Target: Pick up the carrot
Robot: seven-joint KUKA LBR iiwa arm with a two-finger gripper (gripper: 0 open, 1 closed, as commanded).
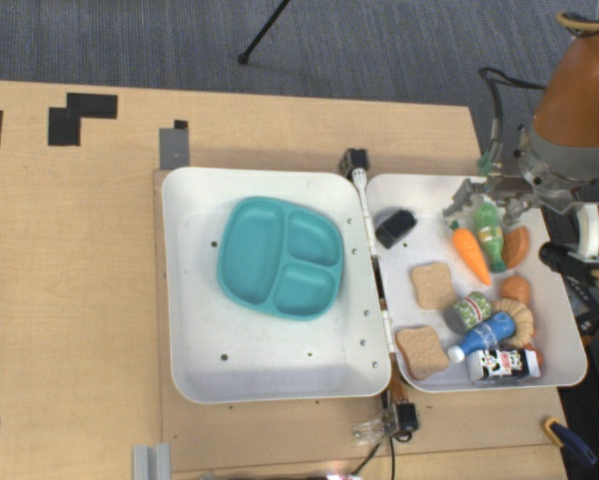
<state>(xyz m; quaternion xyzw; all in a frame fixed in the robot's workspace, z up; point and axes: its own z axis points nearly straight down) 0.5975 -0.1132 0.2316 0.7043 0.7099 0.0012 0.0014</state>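
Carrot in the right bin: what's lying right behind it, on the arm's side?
A green bottle lies alongside the carrot, with a brown sausage-like piece beyond it. The gripper covers the bottle's upper end, so what lies beneath it is hidden.

The carrot (pixel 470 253) is showing bright orange. The divided plate (pixel 279 258) is glowing teal against its white bin (pixel 194 368). Two bread slices (pixel 432 285) are looking tan-brown. A bottle (pixel 484 336) is wearing blue, and the carton (pixel 504 365) is showing black-and-white patches. The surface (pixel 69 298) is appearing pale wood, with black squares at ten o'clock.
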